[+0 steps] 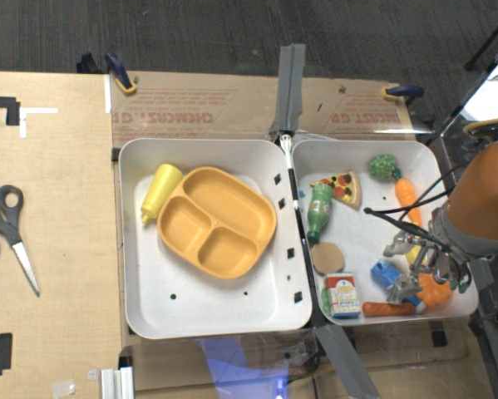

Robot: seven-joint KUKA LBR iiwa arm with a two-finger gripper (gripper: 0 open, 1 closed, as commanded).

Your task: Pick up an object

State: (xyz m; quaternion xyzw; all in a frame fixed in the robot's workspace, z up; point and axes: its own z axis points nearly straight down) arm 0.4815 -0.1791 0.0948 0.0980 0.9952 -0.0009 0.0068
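Observation:
My gripper is low in the right bin, near its front right corner, and stands open. One fingertip points left above a blue toy piece; the other is just beyond the blue piece's right end. A small yellow thing shows by the wrist, partly hidden. An orange round toy lies right under the gripper body. A red chilli lies along the front wall. The arm's orange band hangs over the bin's right rim.
The right bin also holds a pizza slice, a green bottle, broccoli, a carrot, a brown cookie and a small carton. The left bin bears a yellow divided plate and a yellow bottle. Scissors lie on the bench.

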